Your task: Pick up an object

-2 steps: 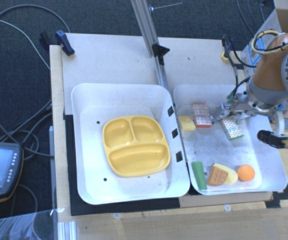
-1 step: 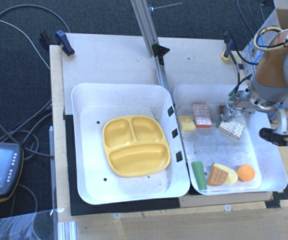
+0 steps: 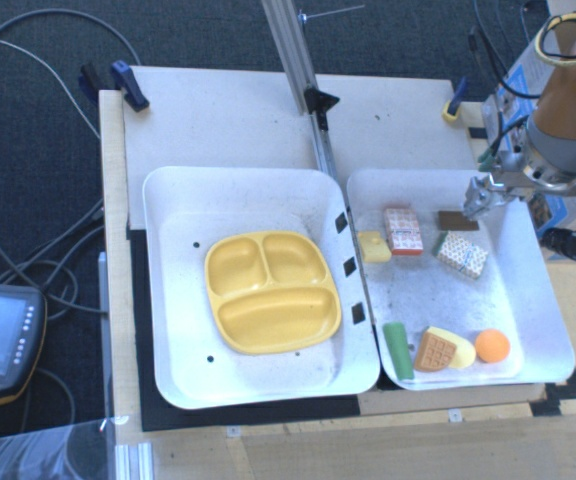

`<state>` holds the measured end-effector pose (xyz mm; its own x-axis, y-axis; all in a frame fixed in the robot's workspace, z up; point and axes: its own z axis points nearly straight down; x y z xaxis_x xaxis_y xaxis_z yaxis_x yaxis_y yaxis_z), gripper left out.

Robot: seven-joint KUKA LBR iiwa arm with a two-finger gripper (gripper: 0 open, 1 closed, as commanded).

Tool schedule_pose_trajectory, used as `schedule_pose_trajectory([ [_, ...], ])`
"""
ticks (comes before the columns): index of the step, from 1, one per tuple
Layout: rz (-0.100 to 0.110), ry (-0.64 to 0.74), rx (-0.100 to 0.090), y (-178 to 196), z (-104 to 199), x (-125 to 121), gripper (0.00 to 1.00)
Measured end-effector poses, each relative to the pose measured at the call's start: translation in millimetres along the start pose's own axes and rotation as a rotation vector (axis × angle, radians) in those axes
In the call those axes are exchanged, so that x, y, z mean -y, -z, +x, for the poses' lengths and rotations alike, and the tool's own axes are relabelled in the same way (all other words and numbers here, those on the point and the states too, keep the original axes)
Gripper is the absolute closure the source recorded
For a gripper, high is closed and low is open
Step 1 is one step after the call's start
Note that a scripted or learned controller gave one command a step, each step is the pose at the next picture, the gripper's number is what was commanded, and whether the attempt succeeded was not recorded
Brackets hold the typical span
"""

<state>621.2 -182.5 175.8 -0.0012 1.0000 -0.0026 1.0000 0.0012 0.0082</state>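
While the gripper (image 3: 478, 200) hovers at right of frame, its opening unclear, a patterned box (image 3: 462, 256) below shows no readable writing.

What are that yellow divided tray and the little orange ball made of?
The yellow tray looks like moulded plastic: even colour, rounded edges, faint sheen. The orange ball seems matte plastic or foam, probably toy fruit; its smooth, dull surface leaves that open.
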Motion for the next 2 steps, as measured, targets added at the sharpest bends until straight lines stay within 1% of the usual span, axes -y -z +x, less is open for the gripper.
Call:
schedule_pose_trajectory([
  [1,-0.001,0.002,0.0,57.0,5.9,-10.9,1.0],
  [2,0.002,0.001,-0.001,91.7,6.0,-12.5,1.0],
])
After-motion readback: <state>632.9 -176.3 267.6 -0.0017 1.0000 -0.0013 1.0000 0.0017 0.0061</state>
